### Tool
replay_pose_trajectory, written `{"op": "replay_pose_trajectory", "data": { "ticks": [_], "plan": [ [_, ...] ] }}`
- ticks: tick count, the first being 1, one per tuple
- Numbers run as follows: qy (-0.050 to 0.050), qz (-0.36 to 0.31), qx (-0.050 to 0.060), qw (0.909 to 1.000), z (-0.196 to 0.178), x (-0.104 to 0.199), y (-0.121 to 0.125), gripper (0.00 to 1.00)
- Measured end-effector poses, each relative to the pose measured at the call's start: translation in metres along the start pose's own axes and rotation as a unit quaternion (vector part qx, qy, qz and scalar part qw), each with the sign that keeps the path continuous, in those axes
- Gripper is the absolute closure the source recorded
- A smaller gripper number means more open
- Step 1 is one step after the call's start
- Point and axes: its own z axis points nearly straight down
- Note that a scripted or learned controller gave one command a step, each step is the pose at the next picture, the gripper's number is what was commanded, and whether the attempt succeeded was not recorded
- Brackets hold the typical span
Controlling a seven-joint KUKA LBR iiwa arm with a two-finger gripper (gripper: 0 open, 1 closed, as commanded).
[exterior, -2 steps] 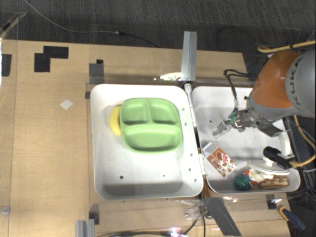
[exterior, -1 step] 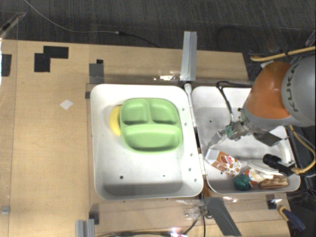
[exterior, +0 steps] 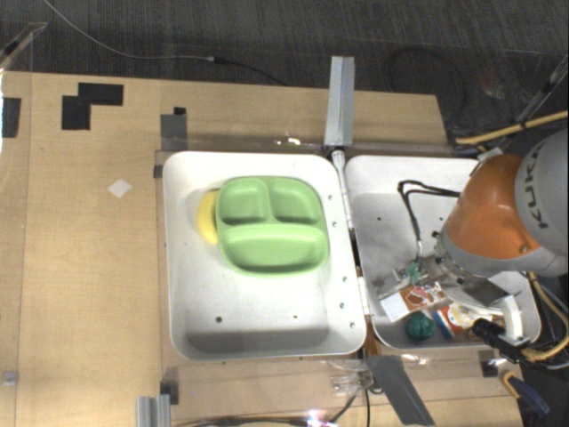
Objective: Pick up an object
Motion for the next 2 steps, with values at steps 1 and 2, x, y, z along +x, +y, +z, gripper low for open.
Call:
{"op": "replay_pose_trajectory", "data": {
  "ticks": [1,2],
  "plan": [
    [-0.003,0.001,-0.004,1.0,-0.0123,-0.0019,0.0029,1.0],
    [-0.003,0.001,-0.004,1.0,-0.0122,-0.002,0.0028,0.0]
  ]
}}
